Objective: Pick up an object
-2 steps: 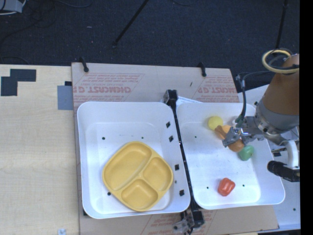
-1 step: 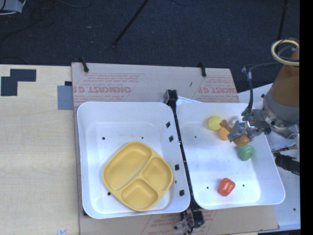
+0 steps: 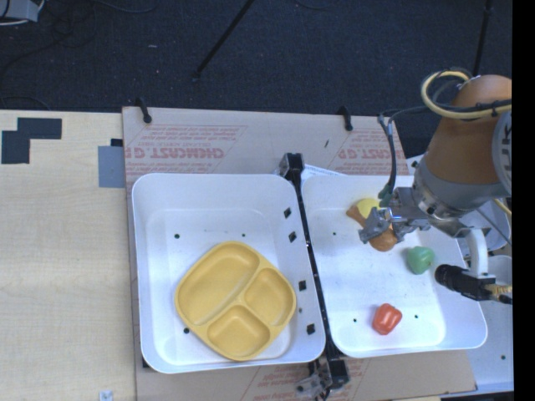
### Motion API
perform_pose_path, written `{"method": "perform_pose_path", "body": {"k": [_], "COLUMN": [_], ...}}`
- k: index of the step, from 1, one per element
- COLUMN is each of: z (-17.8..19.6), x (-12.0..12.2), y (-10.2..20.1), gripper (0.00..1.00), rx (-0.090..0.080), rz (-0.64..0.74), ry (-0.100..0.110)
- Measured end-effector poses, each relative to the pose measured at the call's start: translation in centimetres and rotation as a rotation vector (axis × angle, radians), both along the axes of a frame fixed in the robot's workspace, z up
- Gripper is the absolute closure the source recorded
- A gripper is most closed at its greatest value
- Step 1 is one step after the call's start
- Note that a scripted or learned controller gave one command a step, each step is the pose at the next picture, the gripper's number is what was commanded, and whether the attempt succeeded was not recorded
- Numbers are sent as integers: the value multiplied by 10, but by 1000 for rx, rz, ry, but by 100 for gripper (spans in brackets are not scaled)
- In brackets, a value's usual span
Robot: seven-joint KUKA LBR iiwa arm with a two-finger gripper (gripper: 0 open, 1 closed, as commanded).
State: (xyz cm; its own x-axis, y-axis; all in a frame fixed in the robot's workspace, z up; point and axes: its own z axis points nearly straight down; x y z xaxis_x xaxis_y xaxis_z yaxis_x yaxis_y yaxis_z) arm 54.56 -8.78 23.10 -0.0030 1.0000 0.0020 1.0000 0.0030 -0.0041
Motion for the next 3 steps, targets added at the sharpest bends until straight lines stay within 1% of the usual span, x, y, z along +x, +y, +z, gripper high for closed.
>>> {"method": "perform_pose_path", "body": {"k": [1, 2, 3], "z": [5, -1, -10], "x": [18, 23, 27], "y": [51, 91, 149], "gripper": [100, 100, 100], "rx": [-1, -2, -2], "rz": [0, -1, 0], "ry": [-2, -1, -1]}}
